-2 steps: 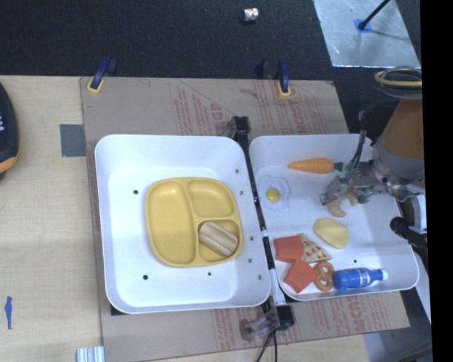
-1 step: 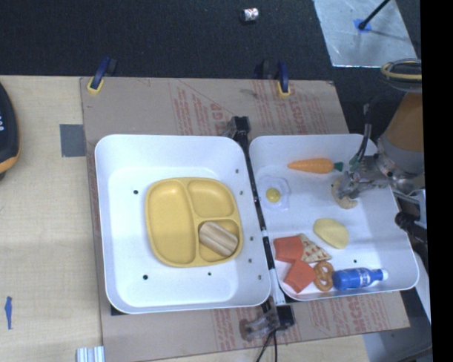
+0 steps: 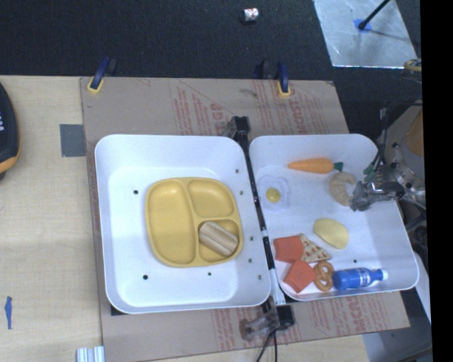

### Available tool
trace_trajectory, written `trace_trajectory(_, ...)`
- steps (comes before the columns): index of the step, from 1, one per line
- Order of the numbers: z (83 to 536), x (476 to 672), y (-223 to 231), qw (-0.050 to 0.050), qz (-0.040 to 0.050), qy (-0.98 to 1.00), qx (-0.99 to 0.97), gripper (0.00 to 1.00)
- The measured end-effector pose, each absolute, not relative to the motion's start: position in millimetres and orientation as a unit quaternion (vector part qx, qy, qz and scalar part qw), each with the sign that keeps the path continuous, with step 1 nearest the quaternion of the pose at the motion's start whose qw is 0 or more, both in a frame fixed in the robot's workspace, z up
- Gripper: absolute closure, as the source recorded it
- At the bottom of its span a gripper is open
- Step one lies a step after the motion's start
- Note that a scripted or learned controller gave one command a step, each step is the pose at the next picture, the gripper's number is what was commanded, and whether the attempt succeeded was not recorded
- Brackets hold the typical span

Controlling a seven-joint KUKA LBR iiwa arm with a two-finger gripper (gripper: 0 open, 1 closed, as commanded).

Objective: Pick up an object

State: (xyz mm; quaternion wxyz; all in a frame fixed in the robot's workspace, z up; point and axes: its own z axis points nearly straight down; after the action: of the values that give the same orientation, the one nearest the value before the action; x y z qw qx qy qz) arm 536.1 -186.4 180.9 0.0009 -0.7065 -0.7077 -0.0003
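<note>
Camera view | white bins: 2 | left bin: 1 yellow divided plate, 1 bread roll in its lower-right compartment | right bin: 1 carrot, 1 fried egg, 1 blue bottle, 1 pretzel, label unreadable | gripper: over right bin's right side, finger state cannot be told

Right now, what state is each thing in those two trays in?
Yellow plate: flat in the left bin, holding a bread roll in its lower right compartment.
Carrot: lying flat, right bin.
Fried egg: flat, yolk up.
Bottle: on its side.
Pretzel: lying beside the bottle.
Gripper: low at the right bin's right edge.
</note>
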Motion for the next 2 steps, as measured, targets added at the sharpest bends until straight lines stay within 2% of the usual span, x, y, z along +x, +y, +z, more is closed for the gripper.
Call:
trace_trajectory(1, 176.5, 537.2, -187.2, 0.002, 0.0011, -0.708, -0.706, 0.00)
trace_trajectory(2, 116.2, 598.9, -189.6, 0.001, 0.0019, -0.710, -0.705, 0.00)
